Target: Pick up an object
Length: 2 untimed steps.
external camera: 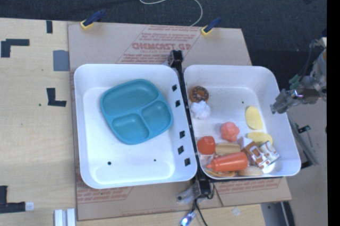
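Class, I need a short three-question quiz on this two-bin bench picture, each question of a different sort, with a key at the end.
1. True or false: the blue divided plate lies in the left bin.
2. Multiple choice: in the camera view, the gripper is (A) over the plate, (B) at the right bin's right rim, (C) over the cardboard at the top.
3. Fill in: the brown doughnut lies just above a ______ crumpled item.

Key: 1 true; 2 B; 3 white.
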Tool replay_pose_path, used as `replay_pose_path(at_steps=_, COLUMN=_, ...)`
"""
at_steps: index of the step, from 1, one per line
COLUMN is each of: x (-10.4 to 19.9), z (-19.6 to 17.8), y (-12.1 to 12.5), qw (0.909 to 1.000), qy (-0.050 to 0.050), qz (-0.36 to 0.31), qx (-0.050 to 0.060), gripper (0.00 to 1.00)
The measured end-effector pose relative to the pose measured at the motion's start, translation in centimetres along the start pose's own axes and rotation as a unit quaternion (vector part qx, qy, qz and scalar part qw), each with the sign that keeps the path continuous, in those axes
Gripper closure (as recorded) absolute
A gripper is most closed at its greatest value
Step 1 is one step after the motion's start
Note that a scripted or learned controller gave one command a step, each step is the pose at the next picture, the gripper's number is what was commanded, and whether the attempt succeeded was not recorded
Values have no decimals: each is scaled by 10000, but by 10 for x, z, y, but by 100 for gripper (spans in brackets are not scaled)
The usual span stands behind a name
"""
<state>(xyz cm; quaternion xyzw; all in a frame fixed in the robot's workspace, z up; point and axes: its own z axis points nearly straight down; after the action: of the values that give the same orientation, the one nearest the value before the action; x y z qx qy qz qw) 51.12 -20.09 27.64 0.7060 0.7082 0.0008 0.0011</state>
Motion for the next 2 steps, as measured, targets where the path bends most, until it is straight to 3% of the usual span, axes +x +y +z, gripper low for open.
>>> replay_pose_path(at_steps=1, x=-11, z=49, y=46, qw=10000, qy=-3, qz=5, qx=31, gripper=100)
replay_pose_path(at_steps=2, x=-24, z=11, y=-21, qw=10000, qy=-3, qz=30, qx=19, gripper=100)
